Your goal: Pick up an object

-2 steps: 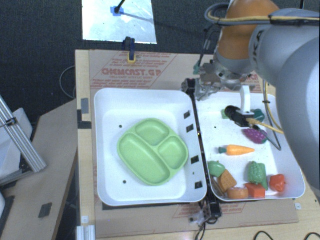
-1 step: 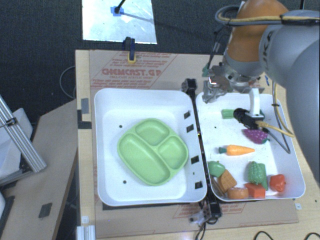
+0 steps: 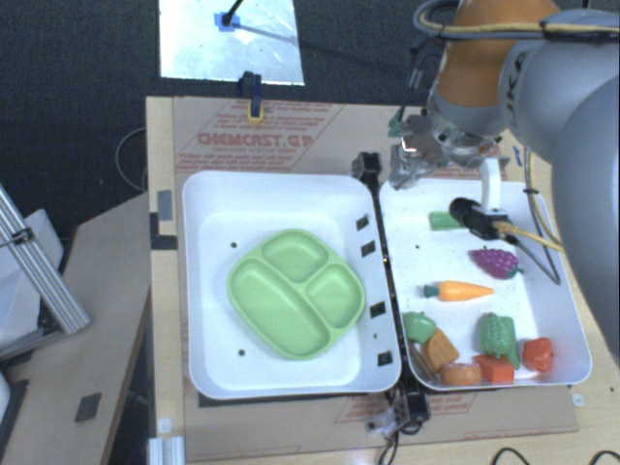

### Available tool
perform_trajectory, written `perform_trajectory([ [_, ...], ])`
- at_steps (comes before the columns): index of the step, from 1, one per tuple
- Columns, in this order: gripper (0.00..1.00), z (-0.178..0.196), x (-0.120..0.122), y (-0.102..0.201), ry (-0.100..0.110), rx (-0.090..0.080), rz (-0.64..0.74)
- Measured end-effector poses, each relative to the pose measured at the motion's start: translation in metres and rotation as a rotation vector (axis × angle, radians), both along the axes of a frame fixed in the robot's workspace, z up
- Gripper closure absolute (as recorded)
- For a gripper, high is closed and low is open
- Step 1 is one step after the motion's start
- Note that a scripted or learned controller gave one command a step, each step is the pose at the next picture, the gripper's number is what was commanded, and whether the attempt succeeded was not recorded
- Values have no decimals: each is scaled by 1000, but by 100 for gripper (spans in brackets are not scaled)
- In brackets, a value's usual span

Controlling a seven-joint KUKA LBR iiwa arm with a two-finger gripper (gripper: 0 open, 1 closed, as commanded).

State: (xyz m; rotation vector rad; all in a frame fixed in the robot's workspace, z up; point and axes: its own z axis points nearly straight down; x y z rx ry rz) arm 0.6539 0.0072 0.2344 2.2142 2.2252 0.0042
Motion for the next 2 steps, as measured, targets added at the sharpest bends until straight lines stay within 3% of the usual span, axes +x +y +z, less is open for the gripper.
perform_trajectory([
  [2, 100, -1, -4, 7, 2, -1, 0],
])
